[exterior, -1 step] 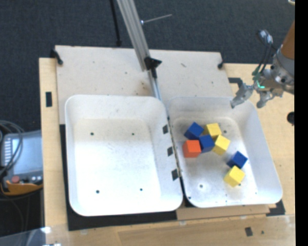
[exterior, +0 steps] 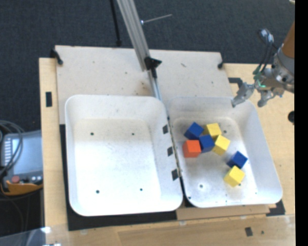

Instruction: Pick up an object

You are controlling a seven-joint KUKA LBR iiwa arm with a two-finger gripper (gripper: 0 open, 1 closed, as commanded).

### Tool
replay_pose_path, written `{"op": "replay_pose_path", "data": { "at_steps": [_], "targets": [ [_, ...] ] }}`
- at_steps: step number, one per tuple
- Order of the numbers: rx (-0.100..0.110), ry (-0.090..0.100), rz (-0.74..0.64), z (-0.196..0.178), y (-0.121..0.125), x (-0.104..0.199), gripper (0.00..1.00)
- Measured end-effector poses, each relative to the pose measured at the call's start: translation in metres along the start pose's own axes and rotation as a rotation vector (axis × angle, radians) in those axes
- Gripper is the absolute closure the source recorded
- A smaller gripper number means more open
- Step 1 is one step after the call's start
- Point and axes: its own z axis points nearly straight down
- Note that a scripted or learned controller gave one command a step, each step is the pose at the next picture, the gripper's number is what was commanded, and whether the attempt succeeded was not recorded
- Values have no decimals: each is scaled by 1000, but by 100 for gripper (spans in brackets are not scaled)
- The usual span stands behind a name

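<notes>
Tool (exterior: 250, 96), fingers spread and gripping nothing, hangs over right bin's (exterior: 267, 152) corner; arm cut off.

Six blocks (exterior: 211, 143) lie clustered in the right bin (exterior: 264, 137), beside the left bin (exterior: 118, 106).

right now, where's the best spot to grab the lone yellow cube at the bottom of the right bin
Take the yellow cube from straight above, jaws across its left and right faces. Those sides look free; the blue cube sits close above it in the view, so closing along that line risks a bump.
</notes>
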Motion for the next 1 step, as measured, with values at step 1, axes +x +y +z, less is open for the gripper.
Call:
{"op": "replay_pose_path", "data": {
  "at_steps": [1],
  "targets": [
    [4, 2, 1, 56, -6, 7, 0]
  ]
}}
